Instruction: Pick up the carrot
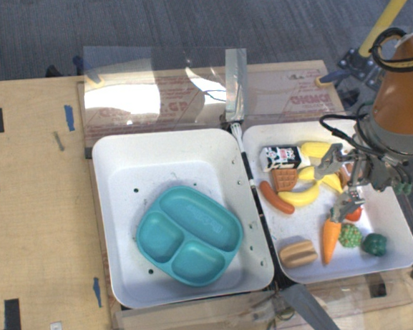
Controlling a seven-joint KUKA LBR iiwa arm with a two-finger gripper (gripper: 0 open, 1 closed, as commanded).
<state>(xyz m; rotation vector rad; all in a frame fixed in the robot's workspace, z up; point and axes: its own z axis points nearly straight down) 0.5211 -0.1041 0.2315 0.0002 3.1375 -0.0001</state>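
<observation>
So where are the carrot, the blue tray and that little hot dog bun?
carrot (329, 240): camera view, middle of its orange body.
blue tray (232, 223): camera view, its right rim.
hot dog bun (297, 252): camera view, top of the bun.

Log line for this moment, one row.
task: pick up carrot | carrot: lying in right bin, not gripped | gripper: above the carrot's leafy end | tray: left bin
</observation>
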